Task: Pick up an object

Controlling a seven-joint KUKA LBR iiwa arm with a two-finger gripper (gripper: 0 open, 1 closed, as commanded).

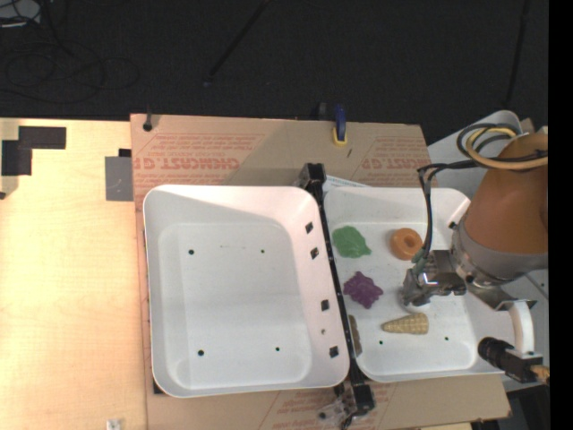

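The likeliest target is the tan cone-shaped piece [406, 326], lying on its side on the floor of the right bin [448, 358], with its pointed end away from the arm; the task names no particular object, so that reading is a judgement from where the arm stands. The gripper [419, 291] hangs just above and a little behind the cone, close to it but, as far as the slanted view lets one judge, not touching it. Its metal parts are a small bright cluster at that spot, and I cannot tell how far apart the fingers stand, nor is anything visible between them. Behind the cone, toward the far wall of the bin, an orange ring [407, 243] lies flat; beside the cone on the side toward the bin divider sits a purple lump [362, 288], and beyond that, further back, a green lump [350, 241]. All four are apart from one another. Past the divider from the cone, the left bin [170, 240] sits with its white floor bare. The grey arm with its orange band [508, 209] looms over the bin's outer side. The step in hand looks like the approach: positioned over a piece, no grasp yet shown. The next move would call for a straight descent centred on the cone's thicker end, fingers straddling its narrow width, since a cone on its side can roll or squirt out.
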